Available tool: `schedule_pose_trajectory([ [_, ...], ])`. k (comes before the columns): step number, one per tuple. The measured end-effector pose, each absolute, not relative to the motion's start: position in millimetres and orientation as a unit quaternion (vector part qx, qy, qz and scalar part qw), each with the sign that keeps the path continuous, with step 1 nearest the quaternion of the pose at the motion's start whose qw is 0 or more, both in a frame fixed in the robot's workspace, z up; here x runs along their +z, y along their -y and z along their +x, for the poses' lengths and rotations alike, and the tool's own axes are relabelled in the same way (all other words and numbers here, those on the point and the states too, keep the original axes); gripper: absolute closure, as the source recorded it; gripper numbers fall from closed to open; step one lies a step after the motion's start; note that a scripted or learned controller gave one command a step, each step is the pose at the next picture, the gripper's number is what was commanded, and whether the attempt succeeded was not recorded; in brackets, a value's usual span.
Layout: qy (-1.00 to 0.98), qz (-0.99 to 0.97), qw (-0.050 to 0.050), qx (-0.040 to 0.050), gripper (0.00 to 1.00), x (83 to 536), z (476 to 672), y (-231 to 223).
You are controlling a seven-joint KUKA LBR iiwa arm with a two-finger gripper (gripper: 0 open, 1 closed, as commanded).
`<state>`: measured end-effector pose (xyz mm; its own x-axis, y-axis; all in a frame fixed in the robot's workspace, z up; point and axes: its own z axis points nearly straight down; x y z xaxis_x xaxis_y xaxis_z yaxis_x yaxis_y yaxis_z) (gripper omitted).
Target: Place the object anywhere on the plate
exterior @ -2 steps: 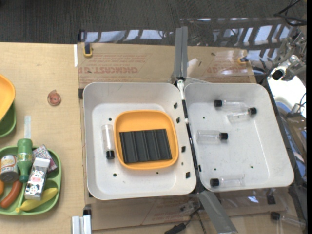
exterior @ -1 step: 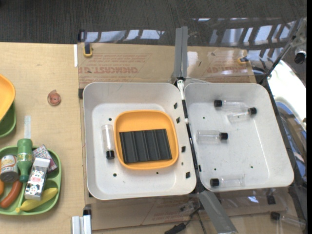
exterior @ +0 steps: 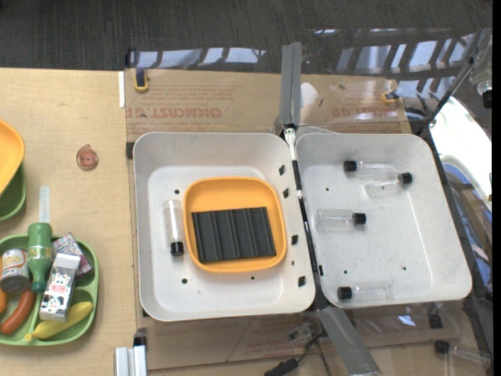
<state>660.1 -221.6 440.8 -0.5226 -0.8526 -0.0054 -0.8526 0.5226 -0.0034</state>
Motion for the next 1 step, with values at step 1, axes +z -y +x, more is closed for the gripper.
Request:
schedule_pose_trajectory([
  [1,-0.754,-0.657,0.003,0.0,1.0,441.5,660.1,221.3],
])
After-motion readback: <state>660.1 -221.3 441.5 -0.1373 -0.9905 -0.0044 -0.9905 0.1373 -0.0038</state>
